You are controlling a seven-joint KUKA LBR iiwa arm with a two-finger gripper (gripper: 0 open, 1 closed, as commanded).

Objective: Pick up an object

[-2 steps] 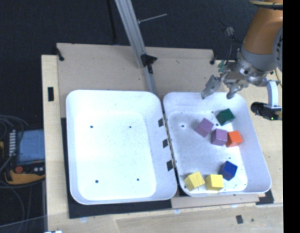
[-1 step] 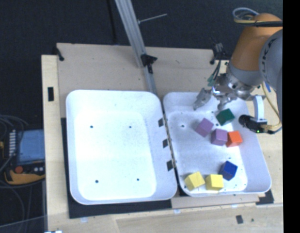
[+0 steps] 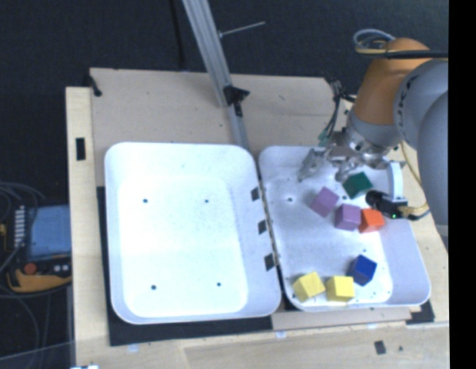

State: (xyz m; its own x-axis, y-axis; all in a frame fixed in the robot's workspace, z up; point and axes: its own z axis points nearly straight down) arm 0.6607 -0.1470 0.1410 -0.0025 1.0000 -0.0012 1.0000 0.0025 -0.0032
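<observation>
My gripper [image 3: 324, 172] hangs over the far part of the right bin [image 3: 293, 229], just above a purple block [image 3: 325, 201]. Its fingers are spread open and nothing sits between them. A green block [image 3: 357, 183] lies just right of the gripper, partly under the wrist. A second purple block [image 3: 347, 216] touches an orange block [image 3: 371, 220] in the middle right of the bin. Near the front edge lie a blue block [image 3: 363, 269] and two yellow blocks [image 3: 308, 286] [image 3: 340, 287].
The left bin [image 3: 176, 229] stands beside the right one. A slanted metal bar [image 3: 211, 44] rises behind the bins. The grey arm with its orange band [image 3: 387, 83] covers the right bin's far right corner.
</observation>
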